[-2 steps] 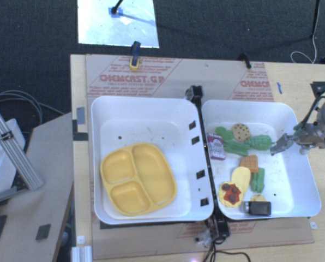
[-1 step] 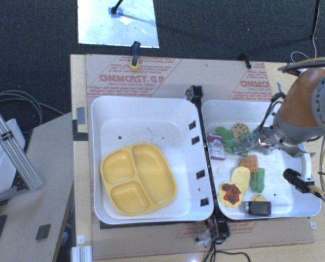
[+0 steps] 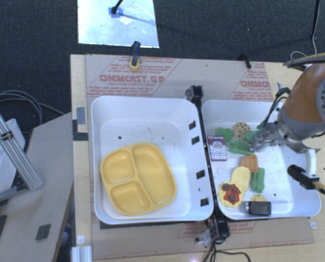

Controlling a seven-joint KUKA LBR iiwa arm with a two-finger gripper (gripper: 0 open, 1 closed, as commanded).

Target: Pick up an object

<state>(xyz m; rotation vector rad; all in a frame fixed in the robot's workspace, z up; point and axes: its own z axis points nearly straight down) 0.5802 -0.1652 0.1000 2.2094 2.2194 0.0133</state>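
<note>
- Left bin (image 3: 146,103): sits well to the left of the gripper (image 3: 259,138); plays no visible part in the pick.
- Yellow divided tray (image 3: 138,176): lies flat in the left bin, far left of the gripper and below its level in the view; untouched.
- Red-and-white packet (image 3: 217,148): lies near the gripper's left, against the right bin's inner wall; apart from the tool.
- Round green piece (image 3: 224,132): rests left of the gripper, close by; no contact seen.
- Red-topped disc (image 3: 230,194): lies below and left of the gripper, well apart.
- Speckled biscuit (image 3: 240,129): sits just left of the gripper and slightly above it.
- Long green piece (image 3: 240,146): lies immediately left of and below the gripper, seemingly reaching its tip; judged the likeliest target, though contact cannot be confirmed.
- Orange ridged piece (image 3: 250,162): lies just below the gripper, apart from it.
- Gripper: stands low over the toy cluster in the right bin; cannot tell whether open or closed; nothing seen held in it.
- Dark block (image 3: 259,208): lies well below the gripper, by the near wall.
- Right bin (image 3: 315,201): holds every candidate object, all resting on its floor.
- Progress, as judged: approach made, grasp unconfirmed, nothing raised; closing on an object and lifting it clear left to do.
</note>
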